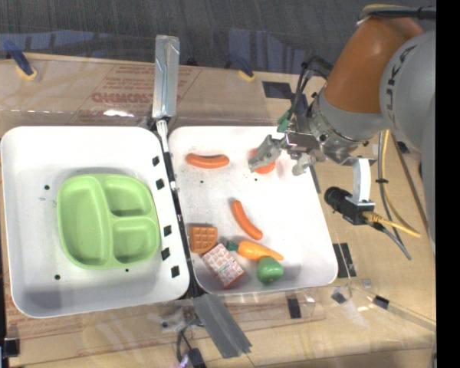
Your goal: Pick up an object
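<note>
Camera view: over the right bin [310, 228], the jaws [280, 156] stand parted, a small red-orange object [265, 168] just beneath the left finger, possibly touching, not gripped.

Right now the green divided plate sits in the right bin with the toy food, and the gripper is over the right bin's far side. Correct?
Not quite. In the camera view the green divided plate lies in the left bin, apart from the toy food. The gripper is over the right bin's far side, as you said.

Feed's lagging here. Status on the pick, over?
End effector over right bin, top corner. Red piece beneath it. Sausage lies apart.
</note>
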Controlling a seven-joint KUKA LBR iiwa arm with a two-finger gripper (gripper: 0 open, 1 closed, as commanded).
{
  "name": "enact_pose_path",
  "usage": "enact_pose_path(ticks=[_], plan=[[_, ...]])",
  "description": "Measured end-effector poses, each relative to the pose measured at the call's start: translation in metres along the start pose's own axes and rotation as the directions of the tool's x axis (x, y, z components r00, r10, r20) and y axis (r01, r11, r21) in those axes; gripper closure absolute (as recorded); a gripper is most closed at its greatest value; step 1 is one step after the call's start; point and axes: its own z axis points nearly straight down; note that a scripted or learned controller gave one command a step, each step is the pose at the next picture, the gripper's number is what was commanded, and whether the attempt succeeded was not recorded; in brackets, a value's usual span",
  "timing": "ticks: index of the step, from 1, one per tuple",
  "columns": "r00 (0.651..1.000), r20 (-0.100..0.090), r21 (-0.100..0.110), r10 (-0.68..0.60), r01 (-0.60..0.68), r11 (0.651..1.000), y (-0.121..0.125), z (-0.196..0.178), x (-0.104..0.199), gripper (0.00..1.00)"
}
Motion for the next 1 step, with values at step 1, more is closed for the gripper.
enact_pose_path(ticks=[1], plan=[[0.992, 0.0, 0.007, 0.129, -0.129, 0.992, 0.0169, 0.1491, -0.0078, 0.0]])
